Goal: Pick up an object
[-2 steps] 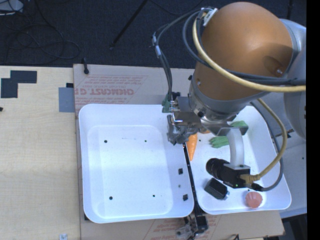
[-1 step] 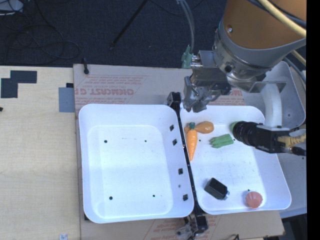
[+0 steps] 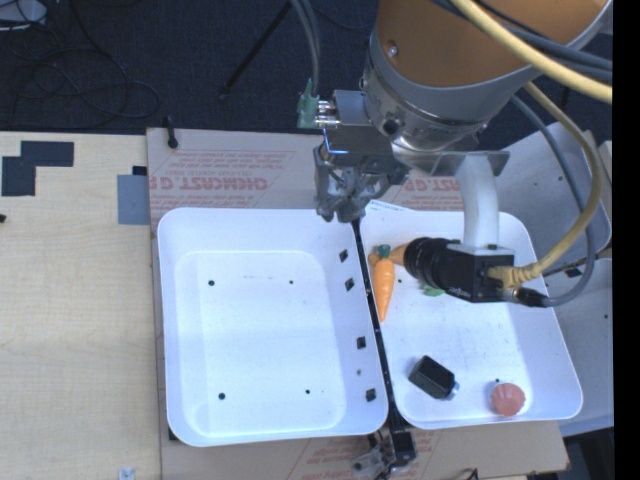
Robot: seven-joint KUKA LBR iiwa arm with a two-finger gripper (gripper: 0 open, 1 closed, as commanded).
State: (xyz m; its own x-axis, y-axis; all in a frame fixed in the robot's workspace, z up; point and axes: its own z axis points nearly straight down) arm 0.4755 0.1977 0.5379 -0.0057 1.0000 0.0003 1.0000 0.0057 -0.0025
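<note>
objects in right bin (image 3: 545,368): one carrot (image 3: 383,281), one black block (image 3: 433,377), one pink ball (image 3: 507,398).

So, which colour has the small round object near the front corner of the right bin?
The round object is pinkish red, seen clearly in the camera view.

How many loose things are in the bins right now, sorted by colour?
Orange: 1, the carrot in the right bin, beside the divider.
Black: 1, the small block in the right bin.
Pink-red: 1, the ball near that bin's front corner.
Green: a scrap shows beside the arm's black camera, too hidden to count.
Total: 3, all in the right bin.
</note>
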